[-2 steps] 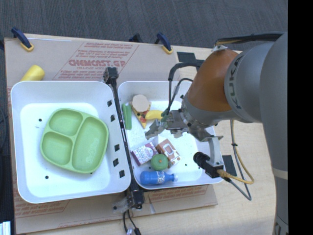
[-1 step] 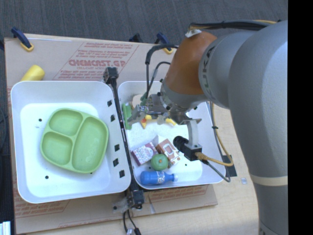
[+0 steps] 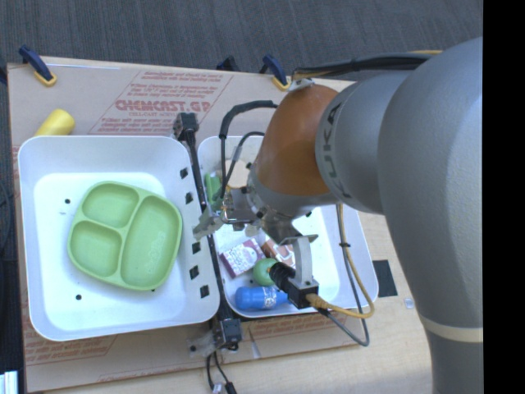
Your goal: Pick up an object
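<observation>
Cannot tell the pincer's (image 3: 254, 235) state, clenched or released; could glance off the packet (image 3: 239, 258) just beside it, crowded by the green ball (image 3: 264, 269).

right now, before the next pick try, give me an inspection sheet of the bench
surface: cardboard-covered bench, left bin and right bin, both white
job's things: blue bottle, green ball, purple-white packet, all in right bin
clutter: green divided plate in left bin; yellow thing on bench
tool: low over right bin, by the packet
cables: black cable looped at right bin's far edge
surroundings: blue clamps on bench edge, grey carpet
</observation>
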Available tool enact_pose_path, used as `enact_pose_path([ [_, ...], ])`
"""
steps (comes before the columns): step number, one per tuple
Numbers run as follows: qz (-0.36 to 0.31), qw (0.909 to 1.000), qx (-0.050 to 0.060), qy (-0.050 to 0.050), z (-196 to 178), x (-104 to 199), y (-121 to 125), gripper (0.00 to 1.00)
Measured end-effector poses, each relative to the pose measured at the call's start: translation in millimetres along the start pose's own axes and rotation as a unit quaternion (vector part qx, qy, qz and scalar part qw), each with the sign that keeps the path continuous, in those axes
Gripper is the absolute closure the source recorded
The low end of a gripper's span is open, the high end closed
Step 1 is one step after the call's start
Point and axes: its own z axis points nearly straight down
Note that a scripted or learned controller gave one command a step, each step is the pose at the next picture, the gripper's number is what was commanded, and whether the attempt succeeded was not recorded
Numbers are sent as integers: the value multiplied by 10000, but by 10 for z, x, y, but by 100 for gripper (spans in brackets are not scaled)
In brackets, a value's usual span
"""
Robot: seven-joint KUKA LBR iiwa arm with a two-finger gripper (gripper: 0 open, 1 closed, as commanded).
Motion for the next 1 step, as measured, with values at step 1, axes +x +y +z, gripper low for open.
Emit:
enact_pose_path([
  [1, 6, 10000, -3, -3, -1, -6, 1, 0],
])
